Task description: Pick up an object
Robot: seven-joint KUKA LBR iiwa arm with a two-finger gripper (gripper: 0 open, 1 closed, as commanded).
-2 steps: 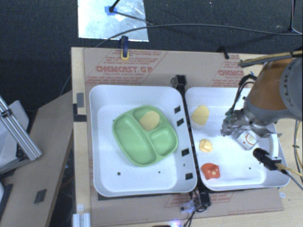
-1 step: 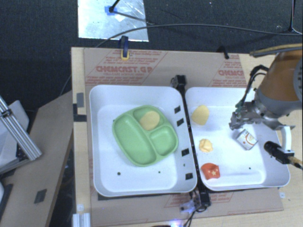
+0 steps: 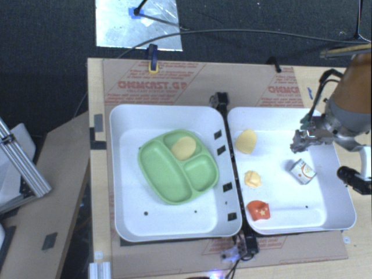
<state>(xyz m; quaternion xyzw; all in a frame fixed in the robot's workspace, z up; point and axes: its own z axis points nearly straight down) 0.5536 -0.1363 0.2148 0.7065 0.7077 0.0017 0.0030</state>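
Note:
The right bin (image 3: 331,214) holds several small items. A pale yellow lump (image 3: 246,140) lies at its upper left. A smaller yellow piece (image 3: 252,179) sits below that, and a red piece (image 3: 258,210) rests near the front left. A small white carton with orange print (image 3: 302,171) lies tilted towards the right side. My gripper (image 3: 303,138) hangs over the right bin's upper right part, just above the carton and apart from it, with nothing seen in its grasp.
The left bin (image 3: 131,214) carries a green divided plate (image 3: 168,179) with a yellowish round item (image 3: 184,148) in its top compartment. Black clips (image 3: 226,186) line the divider between the bins. A dark part of the arm (image 3: 354,179) juts in at the right edge.

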